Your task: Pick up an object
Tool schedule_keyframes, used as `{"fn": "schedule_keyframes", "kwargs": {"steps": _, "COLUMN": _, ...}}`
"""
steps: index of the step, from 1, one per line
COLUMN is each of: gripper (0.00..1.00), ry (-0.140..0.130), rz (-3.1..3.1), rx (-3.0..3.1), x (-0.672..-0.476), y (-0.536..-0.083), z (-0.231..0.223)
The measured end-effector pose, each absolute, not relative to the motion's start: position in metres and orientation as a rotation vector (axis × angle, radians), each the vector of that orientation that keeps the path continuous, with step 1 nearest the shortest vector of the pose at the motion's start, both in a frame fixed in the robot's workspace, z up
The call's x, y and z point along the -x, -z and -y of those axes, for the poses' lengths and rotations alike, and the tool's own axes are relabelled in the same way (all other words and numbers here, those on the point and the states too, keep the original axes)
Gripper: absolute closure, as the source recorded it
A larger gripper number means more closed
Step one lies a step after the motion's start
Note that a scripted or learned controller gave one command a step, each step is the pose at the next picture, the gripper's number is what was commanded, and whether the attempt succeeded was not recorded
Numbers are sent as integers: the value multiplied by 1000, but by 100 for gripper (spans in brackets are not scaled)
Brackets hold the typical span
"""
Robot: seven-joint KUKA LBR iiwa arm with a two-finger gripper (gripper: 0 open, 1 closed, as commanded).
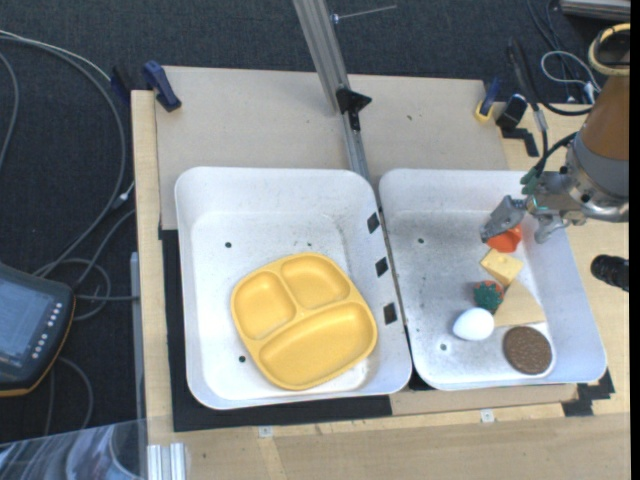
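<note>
My gripper [524, 222] hangs over the upper right part of the right bin [440, 363], its two grey fingers spread apart and open. A small orange object [508, 239] lies just under the left finger [498, 218], not clasped between the two. Below it lie a pale yellow block [501, 266], a small green and red piece [487, 294], a white egg [474, 324] and a round brown cookie [527, 349]. A flat tan slab [522, 311] lies beside the egg.
The left bin [200, 218] holds a yellow divided plate [303, 319]. A metal pole [320, 28] slants up from the seam between the bins. Cables and a yellow tape roll [612, 46] sit at the bench's far right corner.
</note>
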State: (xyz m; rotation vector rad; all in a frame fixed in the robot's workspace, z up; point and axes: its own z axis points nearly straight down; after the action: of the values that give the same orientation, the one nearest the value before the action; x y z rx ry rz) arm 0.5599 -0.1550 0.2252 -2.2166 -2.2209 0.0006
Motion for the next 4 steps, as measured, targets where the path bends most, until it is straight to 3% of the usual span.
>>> {"fn": "schedule_keyframes", "kwargs": {"steps": 1, "gripper": 0, "ry": 0, "rz": 2221, "rx": 2218, "x": -560, "y": -225, "z": 155}}
{"fn": "schedule_keyframes", "kwargs": {"steps": 4, "gripper": 0, "ry": -3, "rz": 2217, "rx": 2217, "x": -549, "y": -91, "z": 164}}
